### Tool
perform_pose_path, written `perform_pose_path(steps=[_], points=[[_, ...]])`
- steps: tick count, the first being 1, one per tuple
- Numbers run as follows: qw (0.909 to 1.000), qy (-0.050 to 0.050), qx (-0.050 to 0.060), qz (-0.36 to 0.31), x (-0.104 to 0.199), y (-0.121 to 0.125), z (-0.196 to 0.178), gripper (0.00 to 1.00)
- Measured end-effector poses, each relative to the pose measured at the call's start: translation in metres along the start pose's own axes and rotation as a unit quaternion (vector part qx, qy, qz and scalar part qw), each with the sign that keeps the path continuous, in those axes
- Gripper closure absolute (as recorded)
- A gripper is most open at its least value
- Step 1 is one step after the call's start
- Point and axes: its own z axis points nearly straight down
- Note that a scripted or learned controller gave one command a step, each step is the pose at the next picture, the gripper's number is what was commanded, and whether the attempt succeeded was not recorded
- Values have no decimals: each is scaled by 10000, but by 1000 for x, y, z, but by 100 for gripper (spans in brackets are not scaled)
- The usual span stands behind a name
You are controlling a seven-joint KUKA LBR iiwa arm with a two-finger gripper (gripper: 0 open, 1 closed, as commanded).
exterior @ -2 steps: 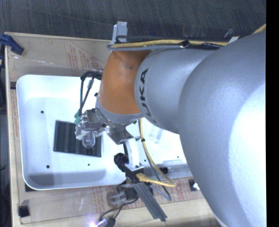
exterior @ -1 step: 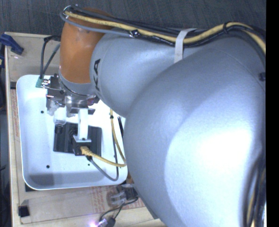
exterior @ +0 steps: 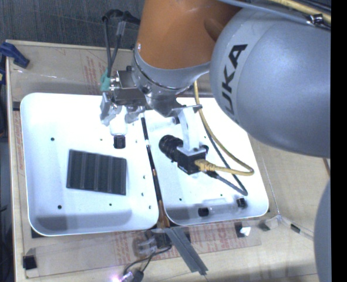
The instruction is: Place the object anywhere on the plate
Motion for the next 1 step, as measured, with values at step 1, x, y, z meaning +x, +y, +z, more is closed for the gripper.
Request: perform_pose_path(steps=[1], points=[[9916,-18,30,1296,59,-36,54,100]])
